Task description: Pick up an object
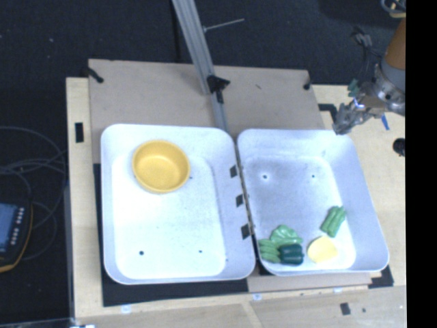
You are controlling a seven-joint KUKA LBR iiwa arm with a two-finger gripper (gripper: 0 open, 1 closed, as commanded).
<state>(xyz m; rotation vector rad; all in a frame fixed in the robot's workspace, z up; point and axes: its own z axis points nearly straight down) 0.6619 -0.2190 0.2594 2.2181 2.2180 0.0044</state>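
Dark floor all round a pale wooden bench point(171, 80), two shallow white bins side by side on it. From my remote seat: left bin point(123, 251) has a yellow bowl point(161, 165) in its far-left part, upright, rest of the floor bare. Right bin point(341, 162) has everything bunched along the near wall: a light green leafy piece point(283, 236) with a dark green block point(291, 254) touching its near side, a yellow round piece point(322, 250) just beside the block, and a ridged green piece point(333, 221) tilted just beyond the yellow one. All four sit near the near rim; the far half of that bin is open room. A grey metal post point(194, 39) slants down to the seam between the bins at the far side. Gripper point(345, 118) hangs at the right bin's far-right corner, outside the rim, well apart from the pieces, nothing in it. Whether it is open or closed I cannot tell, too small and blurred.
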